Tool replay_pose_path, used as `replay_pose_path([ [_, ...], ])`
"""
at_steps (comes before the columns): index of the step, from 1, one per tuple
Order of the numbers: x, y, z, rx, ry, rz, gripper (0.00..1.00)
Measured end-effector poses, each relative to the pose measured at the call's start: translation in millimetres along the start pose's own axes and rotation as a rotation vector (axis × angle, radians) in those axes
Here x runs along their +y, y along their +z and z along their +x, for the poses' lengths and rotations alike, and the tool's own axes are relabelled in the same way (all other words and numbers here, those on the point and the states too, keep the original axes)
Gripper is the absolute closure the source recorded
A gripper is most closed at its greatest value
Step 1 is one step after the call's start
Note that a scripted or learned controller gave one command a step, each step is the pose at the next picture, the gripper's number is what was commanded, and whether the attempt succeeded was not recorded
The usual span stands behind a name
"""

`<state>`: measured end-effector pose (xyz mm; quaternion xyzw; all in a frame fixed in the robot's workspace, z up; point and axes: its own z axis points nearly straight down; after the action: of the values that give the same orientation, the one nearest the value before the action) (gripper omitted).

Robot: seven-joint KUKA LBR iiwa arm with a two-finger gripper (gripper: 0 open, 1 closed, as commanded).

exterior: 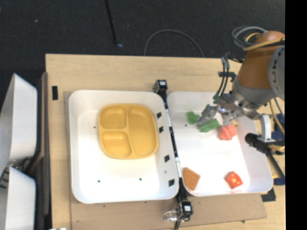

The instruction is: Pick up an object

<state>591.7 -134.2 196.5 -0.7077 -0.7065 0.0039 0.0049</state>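
Hand (214,115) hovers right of centre over the green toy (203,122); grip state we cannot tell. Toy looks light, stiff; we would pinch its middle.

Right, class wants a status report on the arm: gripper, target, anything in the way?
Gripper low over right bin, at green piece. Grasp unconfirmed. Pink piece close beside it.
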Motion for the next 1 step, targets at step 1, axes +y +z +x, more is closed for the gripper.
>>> replay_pose_path([
  [1,2.9,-8.2,0.4,-0.002,-0.003,-0.013,0.00],
])
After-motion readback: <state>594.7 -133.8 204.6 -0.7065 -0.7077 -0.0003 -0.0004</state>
